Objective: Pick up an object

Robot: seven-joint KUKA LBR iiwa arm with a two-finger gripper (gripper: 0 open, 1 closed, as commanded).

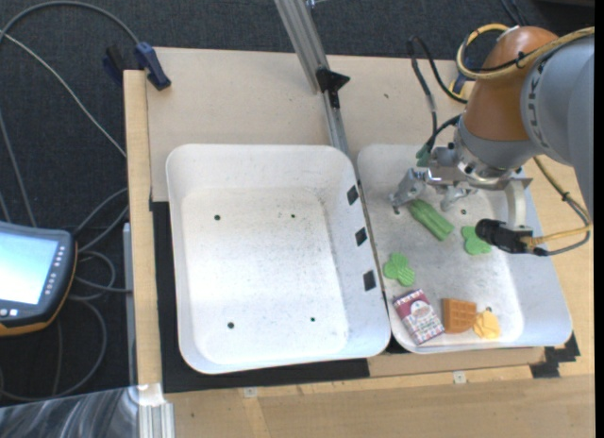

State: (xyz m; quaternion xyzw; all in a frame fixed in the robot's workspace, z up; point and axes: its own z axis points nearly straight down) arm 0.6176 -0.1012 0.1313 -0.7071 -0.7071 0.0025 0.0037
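1. Green things lie in the right bin (538, 285): a long green piece (431, 220) just under the gripper (436, 191), a small green piece (476, 242) to its right, and a green leaf shape (399, 269) lower down; near the front rim are a small red packet (416, 316), an orange waffle piece (459, 314) and a yellow piece (487, 325).
2. I cannot tell if the jaws are spread or closed; nothing is seen between them.
3. By my judgement no object is lifted yet; the grasp and the lift are both left to do.
4. On the worktop (236, 106), the left bin (255, 266) carries no objects.
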